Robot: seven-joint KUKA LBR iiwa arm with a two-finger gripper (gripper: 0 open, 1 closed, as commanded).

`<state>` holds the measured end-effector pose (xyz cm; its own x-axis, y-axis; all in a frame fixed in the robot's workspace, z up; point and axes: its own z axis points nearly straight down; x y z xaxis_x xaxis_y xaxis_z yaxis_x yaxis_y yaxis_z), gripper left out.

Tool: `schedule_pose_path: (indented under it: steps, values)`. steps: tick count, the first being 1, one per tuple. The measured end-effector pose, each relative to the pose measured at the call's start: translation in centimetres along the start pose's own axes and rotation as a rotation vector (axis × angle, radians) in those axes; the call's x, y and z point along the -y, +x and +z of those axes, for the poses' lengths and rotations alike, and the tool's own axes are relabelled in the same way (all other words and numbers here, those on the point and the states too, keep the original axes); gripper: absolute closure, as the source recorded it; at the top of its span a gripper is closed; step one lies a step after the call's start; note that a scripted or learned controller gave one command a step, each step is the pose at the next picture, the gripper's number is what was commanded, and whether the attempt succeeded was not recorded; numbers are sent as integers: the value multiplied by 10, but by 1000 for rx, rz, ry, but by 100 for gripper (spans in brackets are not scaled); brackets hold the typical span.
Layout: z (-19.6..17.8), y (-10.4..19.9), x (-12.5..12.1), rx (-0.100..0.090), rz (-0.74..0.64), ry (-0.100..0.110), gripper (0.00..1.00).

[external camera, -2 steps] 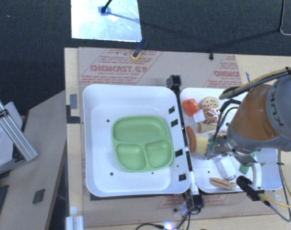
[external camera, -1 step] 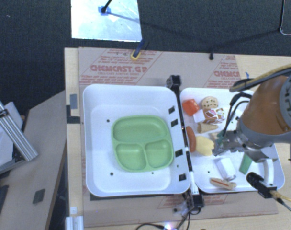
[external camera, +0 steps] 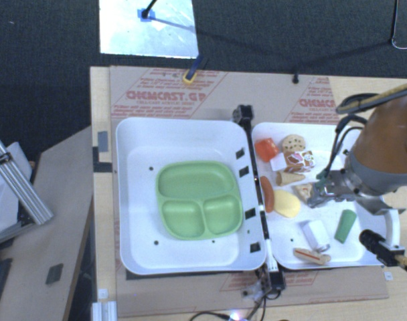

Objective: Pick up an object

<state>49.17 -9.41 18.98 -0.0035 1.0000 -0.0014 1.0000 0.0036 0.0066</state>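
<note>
Even, fairly bright overhead light fills the scene with a cool bluish cast. The two shallow white plastic bins (external camera: pixel 133 199) come close to washing out, and shadows under their rims are soft and faint. A shiny silver sheet (external camera: pixel 147 19) on the dark carpet gives mottled glare. The whole picture is slightly soft and grainy; small items lack fine detail, and the orange-banded grey arm (external camera: pixel 389 146) looks blurred.

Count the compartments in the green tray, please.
3: one wide compartment across the far side, and two smaller ones on the near side, left and right, in the green tray.
</note>
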Motion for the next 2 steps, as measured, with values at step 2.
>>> schedule_pose_path:
  steps: [2]
  values:
    - [-35, 51, -40, -3, -7, 2, 100]
